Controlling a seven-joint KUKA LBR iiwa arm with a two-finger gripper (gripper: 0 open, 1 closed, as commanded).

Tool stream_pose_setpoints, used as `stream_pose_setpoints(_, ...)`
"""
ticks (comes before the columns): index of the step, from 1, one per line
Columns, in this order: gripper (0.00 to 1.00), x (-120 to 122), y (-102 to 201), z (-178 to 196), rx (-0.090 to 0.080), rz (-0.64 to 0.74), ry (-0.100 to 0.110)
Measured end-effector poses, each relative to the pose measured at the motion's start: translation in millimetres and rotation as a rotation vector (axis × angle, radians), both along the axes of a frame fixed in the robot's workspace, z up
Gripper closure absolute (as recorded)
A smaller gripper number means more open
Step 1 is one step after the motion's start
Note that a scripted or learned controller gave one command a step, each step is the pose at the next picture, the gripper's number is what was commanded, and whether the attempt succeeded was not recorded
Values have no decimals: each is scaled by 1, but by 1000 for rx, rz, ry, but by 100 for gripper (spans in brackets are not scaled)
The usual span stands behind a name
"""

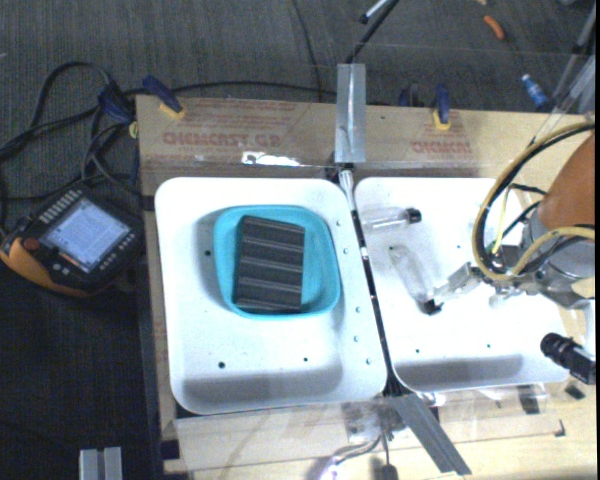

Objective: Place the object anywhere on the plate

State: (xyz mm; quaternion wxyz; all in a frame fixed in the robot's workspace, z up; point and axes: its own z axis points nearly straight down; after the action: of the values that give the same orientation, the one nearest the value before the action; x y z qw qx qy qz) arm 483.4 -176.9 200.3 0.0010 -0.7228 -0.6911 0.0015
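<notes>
The dark ridged block [271, 262] lies on the blue plate [325, 268] in the left bin [180, 298]. The end effector [435, 303] sits low in the right bin [460, 358]; I cannot tell its state.

A dark ridged block [271, 263] covers most of the blue plate [325, 268] in the left bin [190, 298]; bare floor rings it. The gripper [442, 296] crowds the right bin [450, 353].

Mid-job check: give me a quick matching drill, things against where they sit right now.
Things:
1. dark ridged block
2. blue plate
3. clear marker with black cap
4. hand

Places:
A. in the left bin, on its floor
B. over the middle of the right bin
C. on top of the plate
D. near the right bin's far edge

Pairs: 1-C, 2-A, 3-D, 4-B
</notes>
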Motion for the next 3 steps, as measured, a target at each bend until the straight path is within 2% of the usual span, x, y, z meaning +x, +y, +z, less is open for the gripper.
stream_pose_setpoints(1, 0, -1, 54, -63, 0, -141, 2)
stream_pose_setpoints(2, 0, 0, -16, 16, 0, 337, -1)
stream_pose_setpoints(3, 0, 0, 20, -69, 2, 198, 0)
